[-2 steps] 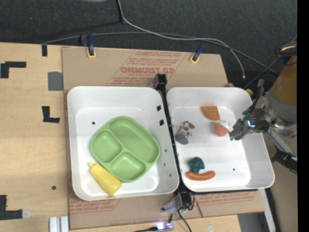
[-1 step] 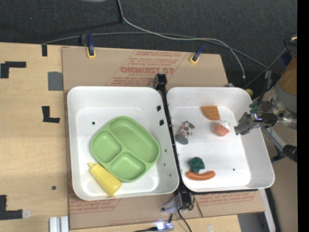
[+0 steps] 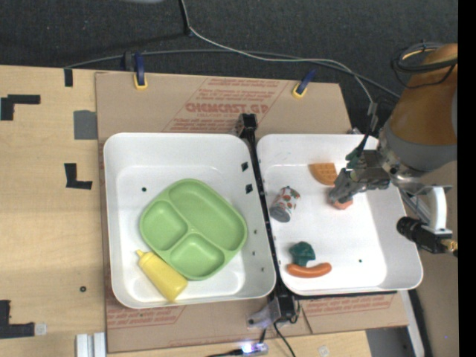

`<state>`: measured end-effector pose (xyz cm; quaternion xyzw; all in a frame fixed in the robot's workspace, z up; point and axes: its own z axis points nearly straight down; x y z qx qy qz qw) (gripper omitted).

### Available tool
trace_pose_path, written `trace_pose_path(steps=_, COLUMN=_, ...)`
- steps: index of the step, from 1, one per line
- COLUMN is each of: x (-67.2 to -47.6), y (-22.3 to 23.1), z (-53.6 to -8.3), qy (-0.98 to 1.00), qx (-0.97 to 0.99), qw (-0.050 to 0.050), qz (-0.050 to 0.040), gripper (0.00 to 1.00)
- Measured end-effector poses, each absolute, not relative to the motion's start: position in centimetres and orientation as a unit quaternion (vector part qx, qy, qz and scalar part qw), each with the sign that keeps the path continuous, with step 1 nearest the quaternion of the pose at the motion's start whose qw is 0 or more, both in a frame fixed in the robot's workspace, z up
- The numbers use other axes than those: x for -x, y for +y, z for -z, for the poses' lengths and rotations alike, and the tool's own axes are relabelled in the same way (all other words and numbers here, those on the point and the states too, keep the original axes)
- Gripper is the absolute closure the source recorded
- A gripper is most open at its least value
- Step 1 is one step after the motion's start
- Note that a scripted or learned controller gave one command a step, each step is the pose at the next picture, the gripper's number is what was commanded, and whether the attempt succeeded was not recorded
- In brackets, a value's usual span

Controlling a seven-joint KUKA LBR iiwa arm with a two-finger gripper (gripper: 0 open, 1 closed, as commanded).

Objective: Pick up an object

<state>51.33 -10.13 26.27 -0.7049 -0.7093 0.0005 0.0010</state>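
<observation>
A desk [image 3: 44, 222] of pale wood is seen beneath a cardboard sheet [image 3: 223, 103], on which two white bins are set side by side. In the left bin [image 3: 119, 155] a green divided plate [image 3: 193, 227] is laid, and a yellow mustard bottle [image 3: 161, 275] is rested just beside its lower left edge. In the right bin [image 3: 401, 270] a small grey and red figure [image 3: 284, 203] is found near the dividing wall, with a dark green piece [image 3: 302, 253] and a hot dog [image 3: 309, 270] lower down, touching each other. An orange wafer-like piece [image 3: 323, 172] is placed further up. The gripper [image 3: 342, 197] is lowered just right of it, over a small red object [image 3: 342, 204]; whether anything is gripped cannot be told.
</observation>
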Motion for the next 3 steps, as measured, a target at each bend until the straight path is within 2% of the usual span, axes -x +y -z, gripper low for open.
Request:
trace_pose_path(steps=1, x=-52.8, y=-4.4, z=-24.9, qy=-0.709, qx=0.705, qw=0.001, qz=-0.0008, gripper=1.00)
trace_pose_path(steps=2, x=-52.7, y=0.9, z=-25.0, qy=-0.710, qx=0.705, qw=0.001, qz=-0.0006, gripper=1.00)
trace_pose_path(steps=3, x=-54.2, y=6.1, z=-25.1, qy=-0.710, qx=0.705, qw=0.001, qz=-0.0002, gripper=1.00)
